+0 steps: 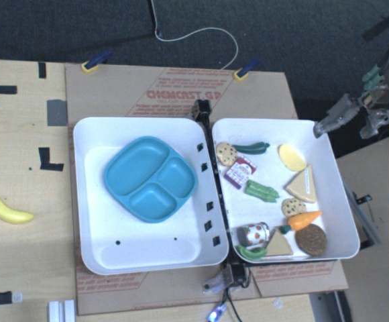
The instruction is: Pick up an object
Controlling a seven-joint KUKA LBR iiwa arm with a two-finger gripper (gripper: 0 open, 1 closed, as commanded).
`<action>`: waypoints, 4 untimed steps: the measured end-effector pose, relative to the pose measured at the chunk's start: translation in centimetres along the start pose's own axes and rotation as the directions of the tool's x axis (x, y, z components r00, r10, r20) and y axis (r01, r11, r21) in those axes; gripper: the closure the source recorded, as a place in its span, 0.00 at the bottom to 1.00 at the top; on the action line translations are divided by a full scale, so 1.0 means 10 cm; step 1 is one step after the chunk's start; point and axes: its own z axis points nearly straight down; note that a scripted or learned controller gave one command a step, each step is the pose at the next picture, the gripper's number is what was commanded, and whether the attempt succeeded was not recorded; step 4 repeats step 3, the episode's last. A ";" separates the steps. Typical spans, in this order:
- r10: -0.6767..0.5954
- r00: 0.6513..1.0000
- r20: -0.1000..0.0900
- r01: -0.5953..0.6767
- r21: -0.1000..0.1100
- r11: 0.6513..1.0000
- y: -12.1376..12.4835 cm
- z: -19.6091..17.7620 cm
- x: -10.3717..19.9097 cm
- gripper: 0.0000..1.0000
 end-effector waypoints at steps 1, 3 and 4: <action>0.004 1.000 0.001 -0.004 0.014 1.000 0.01 -0.02 -0.02 1.00; -0.004 1.000 -0.002 0.004 0.016 1.000 0.00 0.74 1.57 1.00; -0.004 1.000 -0.002 0.004 0.016 1.000 0.00 0.74 1.57 1.00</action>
